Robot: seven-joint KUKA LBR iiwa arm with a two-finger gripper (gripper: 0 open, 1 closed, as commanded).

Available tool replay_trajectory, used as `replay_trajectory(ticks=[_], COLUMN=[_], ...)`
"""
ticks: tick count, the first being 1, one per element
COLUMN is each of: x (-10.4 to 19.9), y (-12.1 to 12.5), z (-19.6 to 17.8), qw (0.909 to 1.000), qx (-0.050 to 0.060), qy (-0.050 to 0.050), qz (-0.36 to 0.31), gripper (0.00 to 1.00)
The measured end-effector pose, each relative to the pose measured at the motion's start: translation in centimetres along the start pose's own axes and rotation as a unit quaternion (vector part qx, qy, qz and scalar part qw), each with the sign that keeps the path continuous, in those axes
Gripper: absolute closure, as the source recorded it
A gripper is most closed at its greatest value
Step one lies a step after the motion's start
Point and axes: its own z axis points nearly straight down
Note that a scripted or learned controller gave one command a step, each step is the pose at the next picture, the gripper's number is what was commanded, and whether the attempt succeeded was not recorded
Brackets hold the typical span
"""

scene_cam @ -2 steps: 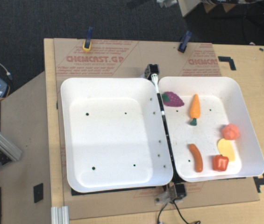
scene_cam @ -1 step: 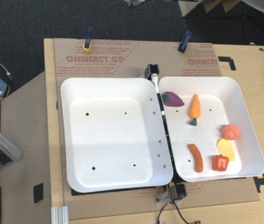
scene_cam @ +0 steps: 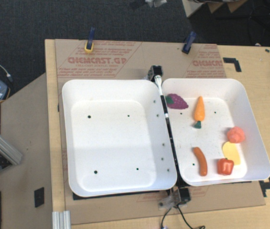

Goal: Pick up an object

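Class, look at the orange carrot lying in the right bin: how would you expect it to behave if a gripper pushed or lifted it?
The carrot looks like moulded toy food, so probably stiff and light. Its rounded, tapered body lies flat on the right bin, so a sideways push may roll it in a curve. Its smooth surface might slip.

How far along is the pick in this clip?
Nothing looks done yet. All six items lie loose in the right bin: purple grapes, carrot, sausage, red pepper, yellow piece and pink-orange fruit. Nothing is in hand. The whole pick remains.
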Motion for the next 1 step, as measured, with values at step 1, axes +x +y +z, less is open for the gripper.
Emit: replay_trajectory(ticks=[1], x=[-2.44], y=[0.0], z=[0.01], qw=[1.0], qx=[0.0], qy=[0.0], qz=[0.0], gripper=[1.0])
